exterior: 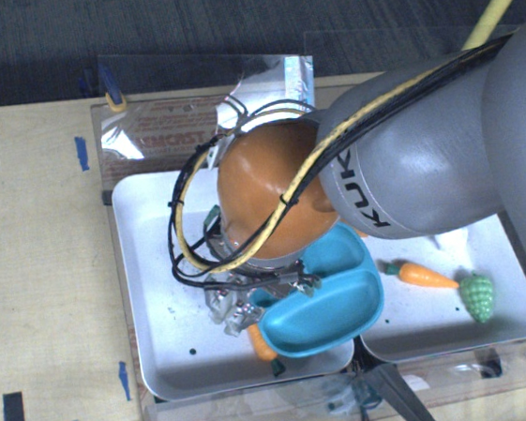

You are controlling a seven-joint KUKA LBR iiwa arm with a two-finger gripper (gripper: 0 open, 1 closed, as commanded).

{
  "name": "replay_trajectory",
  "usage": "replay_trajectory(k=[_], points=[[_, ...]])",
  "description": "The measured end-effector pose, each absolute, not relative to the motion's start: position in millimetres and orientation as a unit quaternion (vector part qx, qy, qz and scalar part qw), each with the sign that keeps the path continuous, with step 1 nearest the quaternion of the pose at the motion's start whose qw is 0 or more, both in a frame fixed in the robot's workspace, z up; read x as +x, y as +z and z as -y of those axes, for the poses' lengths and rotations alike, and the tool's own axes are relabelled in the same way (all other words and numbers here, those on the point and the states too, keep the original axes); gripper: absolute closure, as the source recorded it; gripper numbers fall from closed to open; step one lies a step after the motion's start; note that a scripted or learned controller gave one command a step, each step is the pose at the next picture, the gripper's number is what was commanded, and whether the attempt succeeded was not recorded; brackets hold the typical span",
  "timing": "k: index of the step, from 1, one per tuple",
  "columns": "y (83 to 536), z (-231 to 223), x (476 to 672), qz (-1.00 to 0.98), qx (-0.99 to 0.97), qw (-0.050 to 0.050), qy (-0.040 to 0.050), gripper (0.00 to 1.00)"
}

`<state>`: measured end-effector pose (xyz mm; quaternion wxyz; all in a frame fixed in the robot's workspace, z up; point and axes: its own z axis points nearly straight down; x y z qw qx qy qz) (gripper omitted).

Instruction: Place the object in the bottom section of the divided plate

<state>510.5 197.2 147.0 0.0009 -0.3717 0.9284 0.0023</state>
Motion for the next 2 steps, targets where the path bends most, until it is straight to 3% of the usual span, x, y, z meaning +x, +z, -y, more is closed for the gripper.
replay_trajectory(k=[1, 2], points=[[205.2, -159.2, 495.4, -0.887, -0.461, 0.004, 0.0005, 1.00], [184.0, -59.6, 480.5, -0.819, -0.574, 0.000, 0.0005, 1.00]])
